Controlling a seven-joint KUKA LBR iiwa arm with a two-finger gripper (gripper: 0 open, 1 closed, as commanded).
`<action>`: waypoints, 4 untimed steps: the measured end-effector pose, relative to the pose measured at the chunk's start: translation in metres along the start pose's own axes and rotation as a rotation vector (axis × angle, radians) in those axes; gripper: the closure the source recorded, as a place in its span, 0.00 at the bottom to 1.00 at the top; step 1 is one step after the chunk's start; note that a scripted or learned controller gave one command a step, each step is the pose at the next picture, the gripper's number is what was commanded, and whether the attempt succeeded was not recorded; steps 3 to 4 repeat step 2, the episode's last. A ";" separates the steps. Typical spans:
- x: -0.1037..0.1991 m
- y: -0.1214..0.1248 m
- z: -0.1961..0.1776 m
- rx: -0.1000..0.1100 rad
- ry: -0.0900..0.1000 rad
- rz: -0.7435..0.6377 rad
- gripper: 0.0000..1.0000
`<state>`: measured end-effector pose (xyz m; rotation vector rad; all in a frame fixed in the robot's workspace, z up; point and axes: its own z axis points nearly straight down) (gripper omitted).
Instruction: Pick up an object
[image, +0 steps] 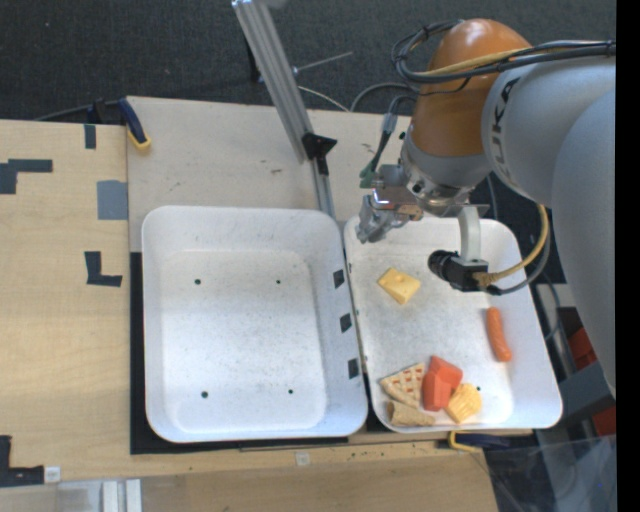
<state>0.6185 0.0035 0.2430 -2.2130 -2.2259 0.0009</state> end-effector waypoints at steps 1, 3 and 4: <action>0.034 -0.028 0.009 0.002 -0.001 0.001 1.00; 0.082 -0.056 0.004 0.002 0.000 -0.001 1.00; 0.082 -0.056 0.004 0.002 0.000 -0.001 1.00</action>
